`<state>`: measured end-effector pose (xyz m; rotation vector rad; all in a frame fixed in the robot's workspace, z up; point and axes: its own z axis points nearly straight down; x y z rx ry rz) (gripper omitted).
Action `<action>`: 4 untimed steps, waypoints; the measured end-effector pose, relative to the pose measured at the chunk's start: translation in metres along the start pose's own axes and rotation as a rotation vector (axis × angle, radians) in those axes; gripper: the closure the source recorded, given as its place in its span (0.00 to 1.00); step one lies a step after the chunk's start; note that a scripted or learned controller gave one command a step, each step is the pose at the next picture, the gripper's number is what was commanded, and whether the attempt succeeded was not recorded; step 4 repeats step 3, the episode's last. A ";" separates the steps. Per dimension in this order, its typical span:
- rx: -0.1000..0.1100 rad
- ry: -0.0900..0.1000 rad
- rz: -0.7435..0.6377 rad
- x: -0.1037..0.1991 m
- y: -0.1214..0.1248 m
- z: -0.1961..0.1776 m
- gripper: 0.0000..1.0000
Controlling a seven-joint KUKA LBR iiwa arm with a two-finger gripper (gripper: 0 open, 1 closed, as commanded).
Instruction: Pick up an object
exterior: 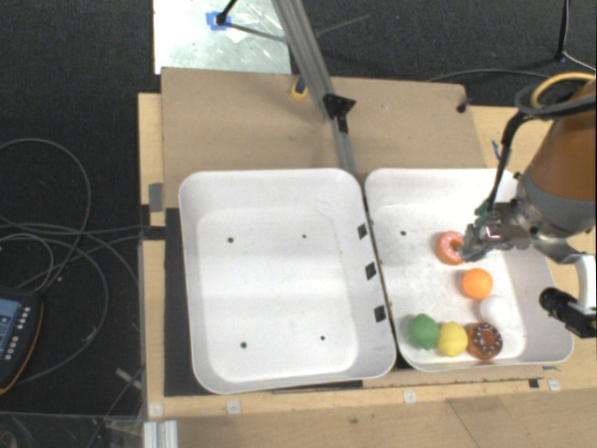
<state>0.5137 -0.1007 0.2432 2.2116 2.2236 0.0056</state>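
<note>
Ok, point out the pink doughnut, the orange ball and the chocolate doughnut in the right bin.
pink doughnut (450,247), camera view, on its visible left ring.
orange ball (477,283), camera view, on the middle of its top.
chocolate doughnut (485,341), camera view, on its sprinkled ring.

Two shallow white bins sit side by side on the surface (280,124): the left bin (201,278) and the right bin (410,203). In the right bin lie six small things. Two are doughnuts: one pink doughnut (450,247) and one chocolate doughnut with sprinkles (484,341). There is one orange ball (477,283), one white round piece (494,308), one green piece (423,330) and one yellow piece (452,338). One arm (564,171) reaches in, ending in one claw (480,236). Off the surface at the left edge lies one dark handheld unit (14,329) among several loose cables.
</note>
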 end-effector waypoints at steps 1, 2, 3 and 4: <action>0.005 0.004 -0.005 0.054 0.006 0.012 1.00; 0.006 0.003 -0.005 0.099 0.011 0.018 1.00; 0.005 0.004 -0.006 0.160 0.019 0.022 1.00; 0.005 0.004 -0.006 0.160 0.019 0.022 1.00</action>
